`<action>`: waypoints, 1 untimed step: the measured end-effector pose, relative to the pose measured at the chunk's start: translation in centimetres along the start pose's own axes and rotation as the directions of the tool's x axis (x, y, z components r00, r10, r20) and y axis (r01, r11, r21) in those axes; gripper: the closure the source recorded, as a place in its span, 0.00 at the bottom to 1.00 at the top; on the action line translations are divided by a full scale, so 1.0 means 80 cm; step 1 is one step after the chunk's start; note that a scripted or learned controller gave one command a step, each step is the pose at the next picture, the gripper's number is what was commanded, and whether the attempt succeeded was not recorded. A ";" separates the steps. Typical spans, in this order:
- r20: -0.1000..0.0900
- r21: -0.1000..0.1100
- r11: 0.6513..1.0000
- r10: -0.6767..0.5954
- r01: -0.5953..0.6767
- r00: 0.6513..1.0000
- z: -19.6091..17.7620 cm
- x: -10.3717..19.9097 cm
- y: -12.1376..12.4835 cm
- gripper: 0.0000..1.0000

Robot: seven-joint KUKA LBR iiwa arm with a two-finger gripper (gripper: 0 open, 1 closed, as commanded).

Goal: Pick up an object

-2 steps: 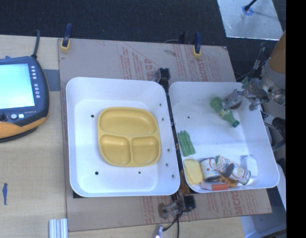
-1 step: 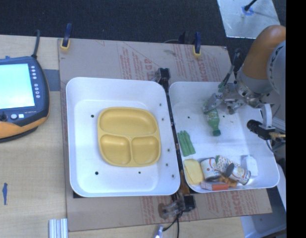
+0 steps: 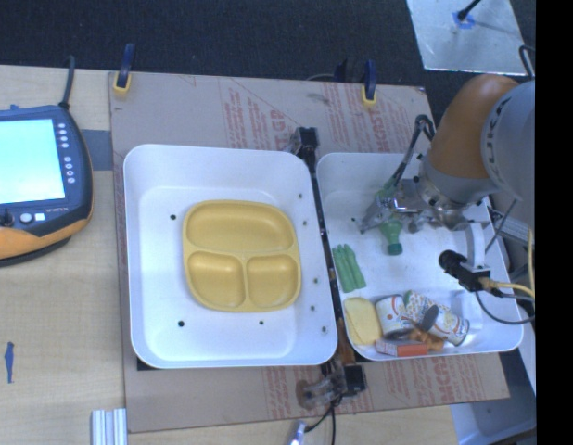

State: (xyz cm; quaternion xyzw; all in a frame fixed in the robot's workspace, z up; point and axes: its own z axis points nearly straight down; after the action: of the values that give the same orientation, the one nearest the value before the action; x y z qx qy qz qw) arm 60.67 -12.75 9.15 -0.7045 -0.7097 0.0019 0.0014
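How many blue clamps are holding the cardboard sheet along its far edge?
2: one blue clamp at the far left corner of the brown cardboard sheet, another blue clamp above the right white bin. The arm may hide others.

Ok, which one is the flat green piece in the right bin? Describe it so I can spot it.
Look in the right bin, along its left wall beside the divider. The flat green piece lies there, just above a pale yellow item. It is the ribbed green strip, unlike the small green object under the gripper.

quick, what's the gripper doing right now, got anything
Gripper: cannot be told; it sits low in the right bin, just above a small green piece.
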 end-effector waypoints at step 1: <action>0.001 0.002 1.000 -0.001 0.001 1.000 -0.013 -0.002 0.000 1.00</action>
State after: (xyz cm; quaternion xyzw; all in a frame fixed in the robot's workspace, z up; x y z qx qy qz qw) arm 60.67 -12.87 10.22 -0.7040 -0.7102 0.0027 0.0017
